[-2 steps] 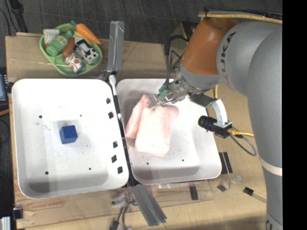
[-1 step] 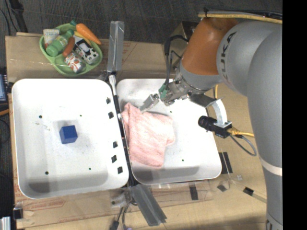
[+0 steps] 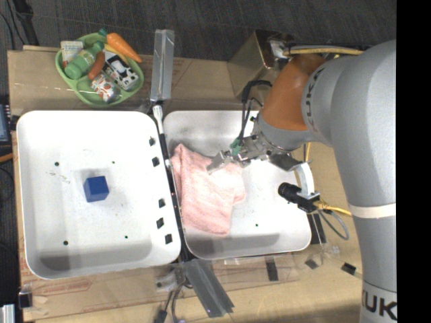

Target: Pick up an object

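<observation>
Grey arm reached in from right, hand low over right bin, touching upper edge of pink cloth, finger state unclear, blue cube lay apart in left bin.

The left bin is mostly open floor around a blue cube. In the right bin, a pink cloth fills the left half; the arm covers its far right.
</observation>
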`<state>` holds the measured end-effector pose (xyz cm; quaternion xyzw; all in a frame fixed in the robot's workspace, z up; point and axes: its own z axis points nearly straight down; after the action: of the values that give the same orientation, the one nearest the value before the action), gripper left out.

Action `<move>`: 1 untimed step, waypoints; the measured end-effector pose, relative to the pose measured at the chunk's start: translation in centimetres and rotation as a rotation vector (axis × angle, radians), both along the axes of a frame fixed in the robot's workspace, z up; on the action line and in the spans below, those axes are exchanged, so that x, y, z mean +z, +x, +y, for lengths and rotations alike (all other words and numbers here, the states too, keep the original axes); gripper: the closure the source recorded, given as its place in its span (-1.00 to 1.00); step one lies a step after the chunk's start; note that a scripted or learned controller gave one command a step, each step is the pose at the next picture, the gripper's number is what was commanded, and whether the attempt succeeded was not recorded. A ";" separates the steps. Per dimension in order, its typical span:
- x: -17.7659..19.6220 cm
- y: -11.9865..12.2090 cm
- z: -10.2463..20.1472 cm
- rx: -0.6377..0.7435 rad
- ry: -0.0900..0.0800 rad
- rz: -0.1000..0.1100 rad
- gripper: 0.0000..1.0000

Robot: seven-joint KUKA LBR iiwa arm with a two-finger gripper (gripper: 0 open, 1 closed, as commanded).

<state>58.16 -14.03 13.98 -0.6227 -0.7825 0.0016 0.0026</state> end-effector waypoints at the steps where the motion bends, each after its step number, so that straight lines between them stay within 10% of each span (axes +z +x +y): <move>1: -4.9 6.6 -4.8 -0.126 -0.001 -0.003 -1.00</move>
<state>64.75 -18.86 9.11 -0.6705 -0.7419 0.0009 0.0012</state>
